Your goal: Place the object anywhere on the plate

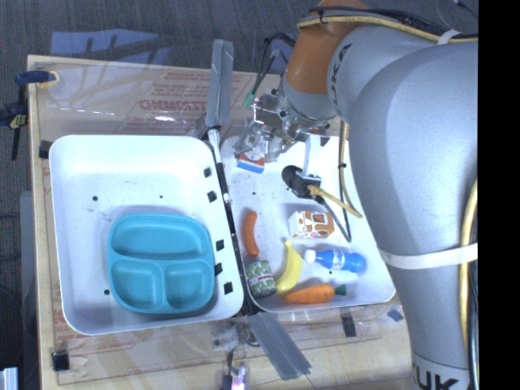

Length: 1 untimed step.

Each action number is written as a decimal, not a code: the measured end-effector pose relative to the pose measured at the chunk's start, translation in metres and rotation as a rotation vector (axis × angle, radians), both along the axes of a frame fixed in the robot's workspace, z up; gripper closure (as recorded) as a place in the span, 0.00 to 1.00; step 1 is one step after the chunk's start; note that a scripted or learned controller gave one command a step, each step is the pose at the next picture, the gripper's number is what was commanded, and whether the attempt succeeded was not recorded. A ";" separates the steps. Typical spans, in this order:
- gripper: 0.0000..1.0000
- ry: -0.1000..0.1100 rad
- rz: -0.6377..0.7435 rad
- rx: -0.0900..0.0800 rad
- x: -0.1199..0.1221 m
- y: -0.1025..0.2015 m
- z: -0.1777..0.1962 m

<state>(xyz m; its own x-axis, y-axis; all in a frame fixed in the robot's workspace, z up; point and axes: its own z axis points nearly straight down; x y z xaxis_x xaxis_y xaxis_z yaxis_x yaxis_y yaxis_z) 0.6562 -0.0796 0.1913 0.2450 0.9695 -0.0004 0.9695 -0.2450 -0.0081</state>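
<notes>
A teal divided plate [162,262] lies in the left bin [81,185], toward its front. My gripper [258,146] is over the far left corner of the right bin [361,295], close to the wall between the bins. A small white, red and blue object [250,164] sits directly under the gripper's tip. Whether it is gripped or resting on the bin floor cannot be told from this angle. The plate has nothing on it.
The right bin holds an orange-red sausage [250,231], a green can [260,277], a banana [289,268], a carrot [309,294], a white bottle with a blue end [335,260] and a small printed carton [312,225]. The big grey arm covers the right side.
</notes>
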 end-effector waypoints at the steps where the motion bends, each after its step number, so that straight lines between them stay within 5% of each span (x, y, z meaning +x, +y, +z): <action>1: 1.00 -0.003 0.258 0.000 -0.037 0.058 0.024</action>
